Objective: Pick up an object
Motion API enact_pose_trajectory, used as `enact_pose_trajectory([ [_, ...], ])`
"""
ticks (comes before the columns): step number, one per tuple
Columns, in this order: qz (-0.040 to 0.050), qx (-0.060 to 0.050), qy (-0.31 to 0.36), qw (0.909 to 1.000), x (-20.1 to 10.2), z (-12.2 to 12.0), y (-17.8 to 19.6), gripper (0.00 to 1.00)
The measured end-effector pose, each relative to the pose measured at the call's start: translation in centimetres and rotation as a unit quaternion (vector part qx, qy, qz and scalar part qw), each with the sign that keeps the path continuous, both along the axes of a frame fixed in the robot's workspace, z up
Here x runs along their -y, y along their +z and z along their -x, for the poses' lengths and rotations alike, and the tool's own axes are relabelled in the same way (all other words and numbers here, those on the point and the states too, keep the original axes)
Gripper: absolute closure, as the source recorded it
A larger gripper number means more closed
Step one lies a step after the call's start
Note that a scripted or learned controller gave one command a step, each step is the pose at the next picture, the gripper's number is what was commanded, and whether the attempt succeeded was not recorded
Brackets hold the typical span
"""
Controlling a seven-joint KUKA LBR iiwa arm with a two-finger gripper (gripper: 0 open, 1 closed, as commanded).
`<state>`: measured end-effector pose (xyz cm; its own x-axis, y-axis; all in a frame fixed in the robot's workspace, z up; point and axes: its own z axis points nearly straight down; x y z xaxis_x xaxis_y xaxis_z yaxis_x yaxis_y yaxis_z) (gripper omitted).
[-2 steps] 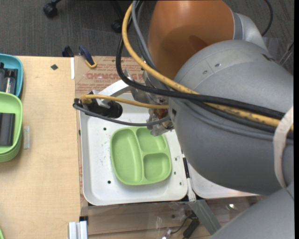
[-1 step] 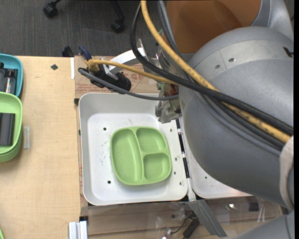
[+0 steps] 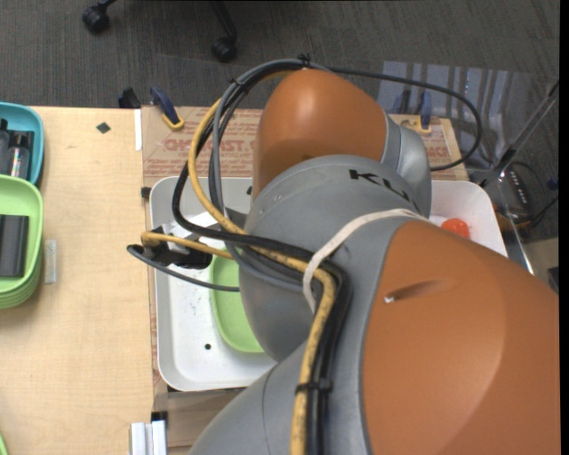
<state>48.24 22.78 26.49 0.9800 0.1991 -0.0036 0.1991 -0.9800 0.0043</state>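
Observation:
My arm (image 3: 356,267) covers most of the white bin (image 3: 182,355). A light green object (image 3: 233,311) lies in the bin, its left part showing beside the arm's body. At the bin's right side, a small orange-red object (image 3: 455,227) peeks out past the arm. Black and yellow cables (image 3: 191,244) loop over the bin's left part. The arm's bulk hides the gripper end.
A cardboard sheet (image 3: 204,142) lies behind the bin. Teal and green trays (image 3: 18,213) stand stacked at the left edge on the wooden bench (image 3: 80,355). Chair wheels (image 3: 98,13) stand on the floor at the top.

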Motion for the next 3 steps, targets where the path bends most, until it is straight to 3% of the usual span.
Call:
enact_pose_trajectory([
  [1, -0.0027, 0.002, 0.070, 0.9975, 0.4, 0.3, 17.4, 1.00],
  [2, -0.0089, 0.005, -0.018, 0.9998, 1.7, -0.2, 18.3, 1.00],
  [3, -0.0061, 0.004, 0.018, 0.9998, 1.7, -0.2, 18.2, 1.00],
])
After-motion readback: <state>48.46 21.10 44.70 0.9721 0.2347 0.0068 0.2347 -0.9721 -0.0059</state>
